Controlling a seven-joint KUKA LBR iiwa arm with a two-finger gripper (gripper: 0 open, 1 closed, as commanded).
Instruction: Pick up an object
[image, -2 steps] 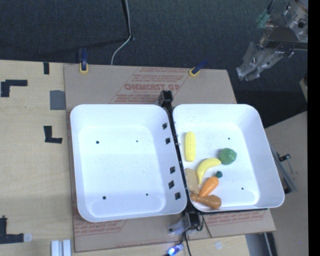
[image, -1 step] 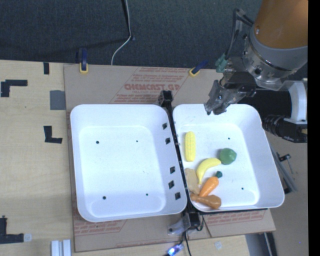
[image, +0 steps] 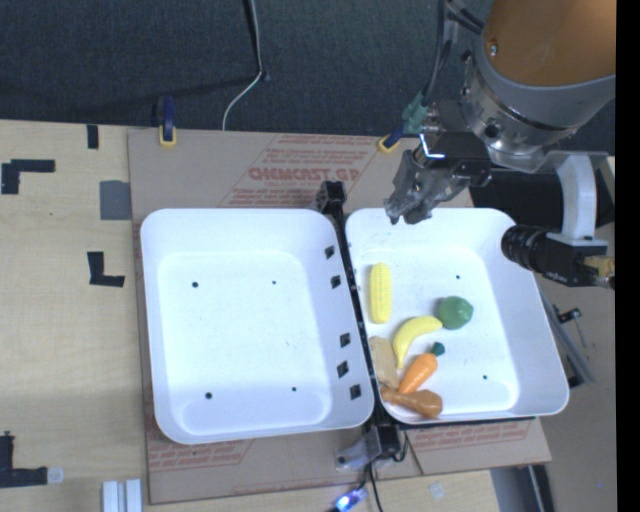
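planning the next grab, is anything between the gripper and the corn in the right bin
Nothing visible. The gripper hangs over the right bin's far edge, and bare white floor separates it from the corn. The banana lies beyond the corn.

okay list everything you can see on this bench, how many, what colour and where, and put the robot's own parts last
shallow white plastic bins: two, white, side by side on the cardboard sheet
yellow toy corn cob: one, yellow, right bin, near its left wall
yellow toy banana: one, yellow, right bin, middle
round green toy vegetable: one, green, right of the banana
orange toy carrot: one, orange with green tip, below the banana
brown toy piece: one, brown, right bin's front edge
flat brown cardboard sheet: one, brown, under both bins
grey robot arm: one, grey and orange, upper right
hand: one, dark, above the right bin's back edge
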